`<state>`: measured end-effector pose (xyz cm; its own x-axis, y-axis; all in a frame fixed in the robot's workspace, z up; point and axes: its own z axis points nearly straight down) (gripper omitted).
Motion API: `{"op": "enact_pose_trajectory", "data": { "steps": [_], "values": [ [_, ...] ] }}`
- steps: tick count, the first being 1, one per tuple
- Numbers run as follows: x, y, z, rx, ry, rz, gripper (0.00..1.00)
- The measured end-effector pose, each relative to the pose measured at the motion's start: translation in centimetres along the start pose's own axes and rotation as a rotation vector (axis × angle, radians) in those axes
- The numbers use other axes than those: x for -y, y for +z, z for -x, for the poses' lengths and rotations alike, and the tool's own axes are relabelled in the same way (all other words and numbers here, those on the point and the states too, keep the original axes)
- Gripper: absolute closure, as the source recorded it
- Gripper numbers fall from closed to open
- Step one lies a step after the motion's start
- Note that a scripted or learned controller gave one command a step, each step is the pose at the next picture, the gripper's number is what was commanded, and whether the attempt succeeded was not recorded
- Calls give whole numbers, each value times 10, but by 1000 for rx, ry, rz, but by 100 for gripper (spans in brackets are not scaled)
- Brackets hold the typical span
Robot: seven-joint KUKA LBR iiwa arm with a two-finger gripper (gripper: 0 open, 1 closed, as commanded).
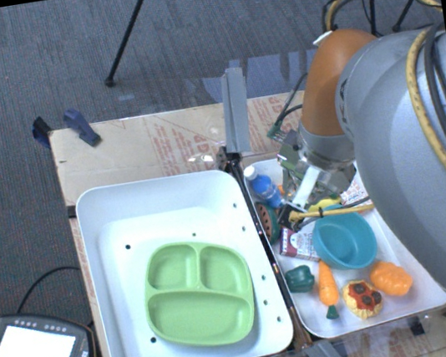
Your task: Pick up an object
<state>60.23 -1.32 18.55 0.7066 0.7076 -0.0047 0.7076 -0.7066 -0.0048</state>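
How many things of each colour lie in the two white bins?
Green: 2, the divided plate and a small pepper
Blue: 2, the bowl and a capped bottle
Orange: 2, the carrot and a lumpy fruit
Mixed colours: 2, a pizza-like toy and a packet
Total: 8 clearly countable; things under the claw are hidden.
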Motion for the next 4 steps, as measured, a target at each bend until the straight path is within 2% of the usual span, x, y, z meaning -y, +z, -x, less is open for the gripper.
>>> {"op": "enact_pose_trajectory", "data": {
  "steps": [1,2,3,4],
  "values": [
    [-17,-8,-27,-1,73,1,100],
    [-5,0,-9,0,243,-1,100],
    [45,0,26,1,353,-1,100],
    [106,1,69,1,453,-3,100]
  ]
}}
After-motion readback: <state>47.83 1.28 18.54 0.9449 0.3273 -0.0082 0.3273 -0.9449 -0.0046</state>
